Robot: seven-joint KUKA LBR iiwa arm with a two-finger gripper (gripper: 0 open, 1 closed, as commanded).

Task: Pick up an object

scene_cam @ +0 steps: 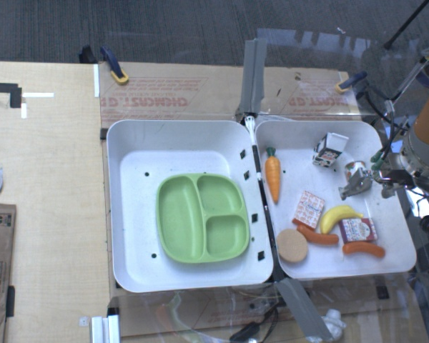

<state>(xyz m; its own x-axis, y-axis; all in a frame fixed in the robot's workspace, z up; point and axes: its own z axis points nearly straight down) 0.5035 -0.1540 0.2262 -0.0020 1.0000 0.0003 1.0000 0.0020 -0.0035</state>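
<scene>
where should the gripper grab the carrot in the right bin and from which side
Probably mid-body on the carrot, coming straight down from above. It lies flat and lengthwise beside the right bin's left wall, green top pointing away from the camera, with bare floor on its right. Fingers should close across its narrow width, where the orange body is thickest.

Scene is evenly and brightly lit from overhead; shadows are kept soft and short. White bins [121, 191] are slightly washed out. Glare is seen on clear plastic below the bins and beside the gripper [357, 184]. Gripper itself is rendered a bit blurred; far corners are darker, w/ mild softness.
</scene>
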